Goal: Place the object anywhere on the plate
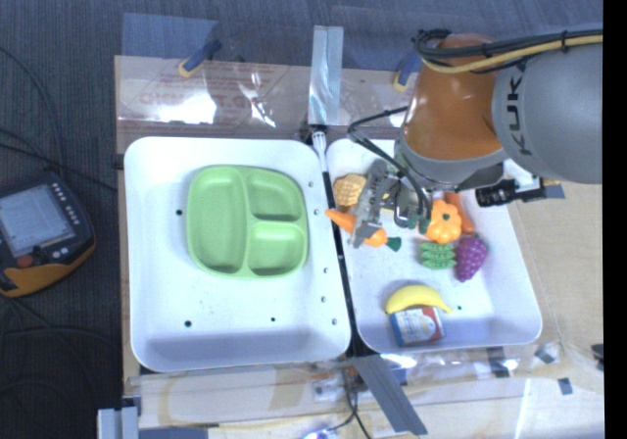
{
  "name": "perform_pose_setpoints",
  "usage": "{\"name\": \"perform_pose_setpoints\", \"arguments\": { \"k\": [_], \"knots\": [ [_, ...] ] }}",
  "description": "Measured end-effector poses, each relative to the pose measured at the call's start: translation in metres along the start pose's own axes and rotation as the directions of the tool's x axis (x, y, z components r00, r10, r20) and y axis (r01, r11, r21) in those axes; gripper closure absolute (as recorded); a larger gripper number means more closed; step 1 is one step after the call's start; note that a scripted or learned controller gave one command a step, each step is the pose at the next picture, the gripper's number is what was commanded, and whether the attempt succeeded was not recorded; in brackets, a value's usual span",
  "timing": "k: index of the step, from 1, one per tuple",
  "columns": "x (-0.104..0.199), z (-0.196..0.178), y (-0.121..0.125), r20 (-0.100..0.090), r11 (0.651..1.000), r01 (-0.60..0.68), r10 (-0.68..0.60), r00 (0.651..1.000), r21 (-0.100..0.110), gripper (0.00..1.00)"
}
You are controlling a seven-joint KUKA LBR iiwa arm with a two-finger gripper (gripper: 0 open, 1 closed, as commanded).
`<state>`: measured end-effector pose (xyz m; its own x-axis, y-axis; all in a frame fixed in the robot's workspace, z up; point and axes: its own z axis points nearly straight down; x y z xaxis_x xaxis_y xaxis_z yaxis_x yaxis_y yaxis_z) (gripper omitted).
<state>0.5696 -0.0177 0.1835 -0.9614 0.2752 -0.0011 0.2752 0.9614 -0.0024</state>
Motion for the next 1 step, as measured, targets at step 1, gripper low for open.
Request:
{"name": "perform_pose_setpoints", "arguments": {
  "k": [1],
  "knots": [
    [0.0040,-0.2101,0.0461,0.013,0.978,0.210,-0.210,0.978,-0.004,1.00]
  ]
}}
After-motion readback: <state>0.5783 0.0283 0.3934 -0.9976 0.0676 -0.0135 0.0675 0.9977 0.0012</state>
